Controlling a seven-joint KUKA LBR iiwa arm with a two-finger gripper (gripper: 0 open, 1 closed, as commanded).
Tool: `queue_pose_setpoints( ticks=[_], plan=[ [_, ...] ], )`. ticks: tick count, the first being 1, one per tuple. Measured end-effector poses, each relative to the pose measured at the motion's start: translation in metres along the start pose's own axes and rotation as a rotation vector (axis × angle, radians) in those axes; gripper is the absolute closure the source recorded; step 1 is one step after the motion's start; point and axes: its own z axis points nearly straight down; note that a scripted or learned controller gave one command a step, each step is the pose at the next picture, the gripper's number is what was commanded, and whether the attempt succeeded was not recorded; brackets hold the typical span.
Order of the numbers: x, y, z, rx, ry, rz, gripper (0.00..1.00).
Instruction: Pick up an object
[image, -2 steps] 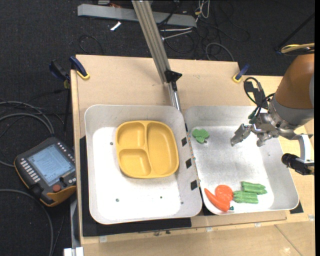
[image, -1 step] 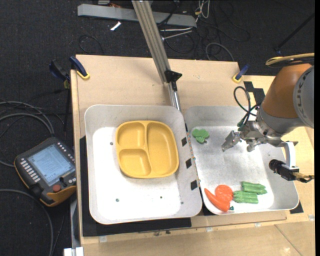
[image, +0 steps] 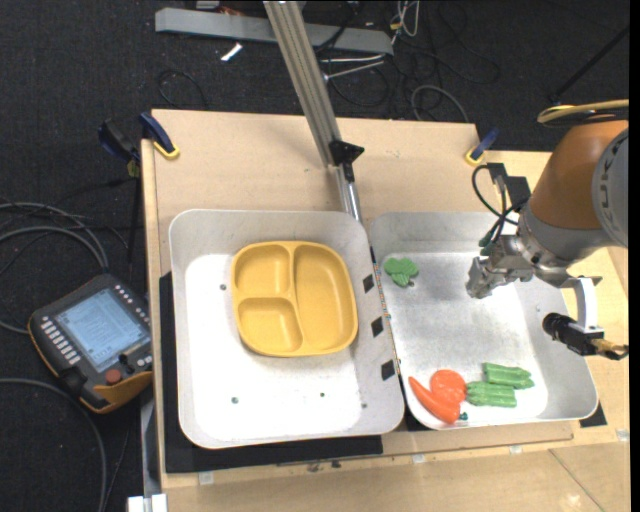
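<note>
The arm's (image: 585, 190) upper links run off the right edge, and its wrist housing covers much of the gripper (image: 483, 281), so whether the claw stands wide or narrow cannot be told; nothing is seen between its tips. The gripper hangs over the upper middle of the right bin (image: 450, 235), its tip low above the bin floor, with the arm slanting down and leftward from the right. A black fitting (image: 568, 332) projects over the bin's right rim, partly cut by the arm's outline. The right bin holds four items: a small green leafy piece, possibly toy broccoli (image: 402, 270), near the upper left corner, well apart from the gripper; a red tomato (image: 448, 385) and an orange carrot (image: 430, 401) touching each other at the lower edge; and green pea pods (image: 498, 386) just beside the tomato on its right. The left bin (image: 200, 300) holds a yellow divided plate (image: 295, 298) with three compartments, lying flat near its centre. A teach pendant (image: 92, 340) lies on the floor left of the bench.
</note>
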Motion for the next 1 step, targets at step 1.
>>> queue_pose_setpoints(
  ticks=[1],
  plan=[
    [-0.0054,-0.0001,-0.0626,-0.006,-0.002,0.0,1.0]
  ],
)
